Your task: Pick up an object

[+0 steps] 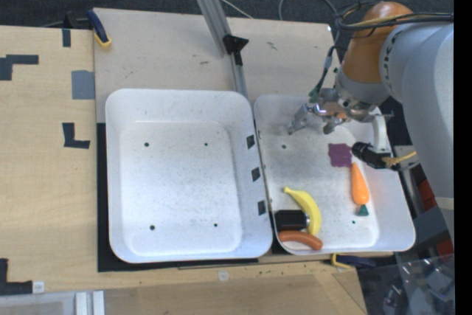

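Observation:
My gripper hangs over the far part of the right bin, fingers spread and open, with nothing between them. Just right of it and nearer the front lies a flat purple square. An orange carrot lies further toward the front, with a small teal piece at its tip. Near the bin's front edge a yellow banana curves beside a black block, and a red-orange sausage rests at the rim.
The left bin sits beside the right one, parted by a raised rim with black clips. A slanted metal pole stands behind the bins. The grey arm fills the right side.

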{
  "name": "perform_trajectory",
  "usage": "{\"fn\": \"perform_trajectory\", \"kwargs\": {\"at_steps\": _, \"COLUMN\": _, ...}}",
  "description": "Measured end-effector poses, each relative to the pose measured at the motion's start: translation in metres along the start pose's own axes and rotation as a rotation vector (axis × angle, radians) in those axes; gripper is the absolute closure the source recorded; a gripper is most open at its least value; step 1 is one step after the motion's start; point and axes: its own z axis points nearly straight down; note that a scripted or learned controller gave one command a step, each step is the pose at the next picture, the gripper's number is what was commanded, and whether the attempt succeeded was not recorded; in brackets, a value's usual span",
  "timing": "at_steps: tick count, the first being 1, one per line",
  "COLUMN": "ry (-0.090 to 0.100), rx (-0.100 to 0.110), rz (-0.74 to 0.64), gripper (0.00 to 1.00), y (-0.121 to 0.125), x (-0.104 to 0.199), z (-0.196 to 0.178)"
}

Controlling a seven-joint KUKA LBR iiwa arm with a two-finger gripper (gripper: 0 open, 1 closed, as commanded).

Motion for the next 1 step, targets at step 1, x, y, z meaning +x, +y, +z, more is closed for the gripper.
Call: {"fn": "perform_trajectory", "kwargs": {"at_steps": 1, "ry": -0.001, "rx": -0.005, "rz": -0.002, "gripper": 1.0, "y": 0.0016, "x": 0.0009, "z": -0.0144}}
